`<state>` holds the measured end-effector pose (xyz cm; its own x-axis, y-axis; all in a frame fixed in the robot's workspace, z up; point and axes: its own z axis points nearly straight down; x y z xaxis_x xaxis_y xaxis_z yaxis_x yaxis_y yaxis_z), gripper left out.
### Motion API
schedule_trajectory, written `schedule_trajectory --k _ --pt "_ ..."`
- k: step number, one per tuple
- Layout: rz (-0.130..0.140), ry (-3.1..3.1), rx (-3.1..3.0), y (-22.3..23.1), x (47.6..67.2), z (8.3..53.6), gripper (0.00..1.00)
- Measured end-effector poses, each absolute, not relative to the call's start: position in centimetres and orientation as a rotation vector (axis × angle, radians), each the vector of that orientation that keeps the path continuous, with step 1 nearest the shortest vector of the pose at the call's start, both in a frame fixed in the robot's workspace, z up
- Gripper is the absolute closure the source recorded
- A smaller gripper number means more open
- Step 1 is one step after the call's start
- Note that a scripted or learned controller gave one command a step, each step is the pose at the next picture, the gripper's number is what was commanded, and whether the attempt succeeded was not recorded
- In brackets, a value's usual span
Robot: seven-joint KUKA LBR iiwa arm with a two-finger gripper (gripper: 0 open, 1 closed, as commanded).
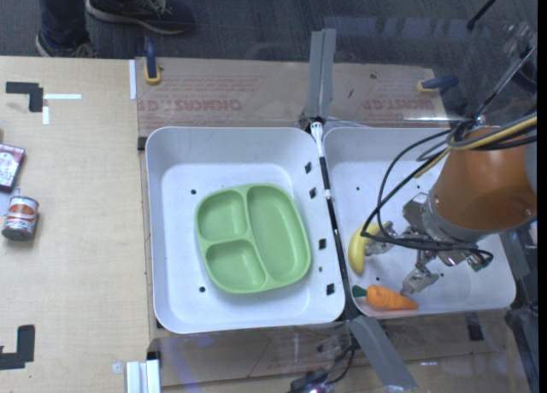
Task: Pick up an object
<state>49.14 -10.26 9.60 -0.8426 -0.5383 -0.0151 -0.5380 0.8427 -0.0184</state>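
A grey arm [487,186] with an orange band covers much of the right bin [359,161], hiding part of its floor. The left bin [167,212] holds a green three-part plate [254,237]. Reversed red print on the cardboard [205,92] behind is unreadable. The gripper [408,256], fingers apart, clasps nothing. A yellow banana [356,250] lies beside it; an orange carrot [389,298] lies near the front rim.

A single fixed camera looked down at a slant from above the tabletop [68,297], taking in both white bins [171,161] side by side, floor beyond the far edge, the arm [483,186] entering from frame right.
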Motion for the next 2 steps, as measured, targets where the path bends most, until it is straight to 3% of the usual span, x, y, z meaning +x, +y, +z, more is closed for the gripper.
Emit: schedule_trajectory --k 1,2 --pt "-0.001 2.842 -1.329 -22.1 50.4 24.5 0.00" --pt "0.000 2.830 -1.358 -15.2 50.3 12.3 0.00"
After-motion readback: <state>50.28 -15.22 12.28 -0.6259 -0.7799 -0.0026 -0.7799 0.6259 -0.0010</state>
